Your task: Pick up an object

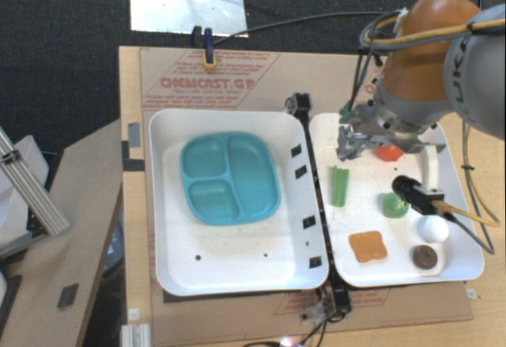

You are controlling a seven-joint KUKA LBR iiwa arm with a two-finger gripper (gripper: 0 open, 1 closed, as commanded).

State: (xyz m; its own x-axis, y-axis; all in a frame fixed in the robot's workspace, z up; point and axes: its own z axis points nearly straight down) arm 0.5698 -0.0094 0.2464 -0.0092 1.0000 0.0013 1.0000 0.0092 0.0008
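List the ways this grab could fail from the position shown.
1. The gripper hangs near the right bin's upper left corner, above the green stick and beside a red-orange item partly hidden under the wrist; a descent may land between them and close on nothing.
2. The bin divider runs close by, so a slanted descent could strike it.
3. The white ball would likely roll if nudged.

Two white bins (237,258) of smooth, faintly glossy plastic sit on a matt brown cardboard sheet (237,73) printed in red; a teal divided tray (230,177) looks like satin plastic, while the arm's orange band (423,33) shines above a bare-metal end effector (352,141).
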